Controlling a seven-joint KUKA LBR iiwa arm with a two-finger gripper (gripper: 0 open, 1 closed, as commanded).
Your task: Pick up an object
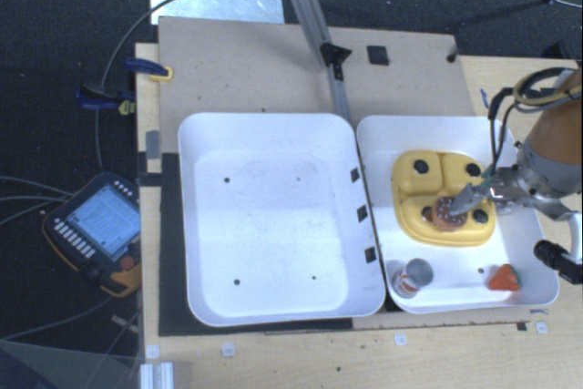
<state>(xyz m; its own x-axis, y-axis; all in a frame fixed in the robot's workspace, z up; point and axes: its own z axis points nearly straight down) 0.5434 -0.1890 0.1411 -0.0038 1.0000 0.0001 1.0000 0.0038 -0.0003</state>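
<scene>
My jaws (466,199): low over the yellow tray (444,196) in the right bin (383,150); open or closed, I cannot tell.
Yellow tray: holds a brown ring (446,210).
Near edge: small can (412,276), orange piece (503,279).

The arm (554,150) is showing a rounded orange band above a grey wrist, black and yellowish cables are looping over its top, and a slim grey metal end effector (466,200) is ending it
</scene>
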